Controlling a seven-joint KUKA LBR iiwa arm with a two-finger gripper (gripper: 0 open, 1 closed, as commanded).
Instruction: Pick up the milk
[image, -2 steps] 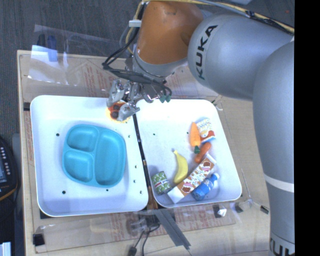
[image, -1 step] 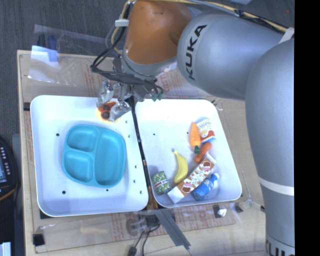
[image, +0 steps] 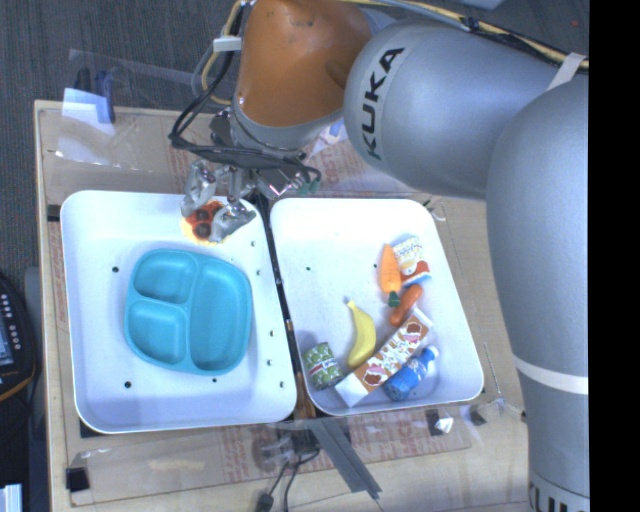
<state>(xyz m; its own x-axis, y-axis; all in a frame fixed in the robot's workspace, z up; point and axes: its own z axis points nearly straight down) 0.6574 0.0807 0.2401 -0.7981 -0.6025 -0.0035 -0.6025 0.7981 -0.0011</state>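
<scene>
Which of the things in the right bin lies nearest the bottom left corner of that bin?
The small green can, lying left of the banana and close to the wall between the bins. The other items sit further right.

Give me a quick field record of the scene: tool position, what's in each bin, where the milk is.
tool: over the left bin's far right corner, by something orange-red
left bin: blue tray
right bin: banana, carrot, can, blue bottle, other packs
milk: carton lying in right bin's near part, apart from tool
</scene>
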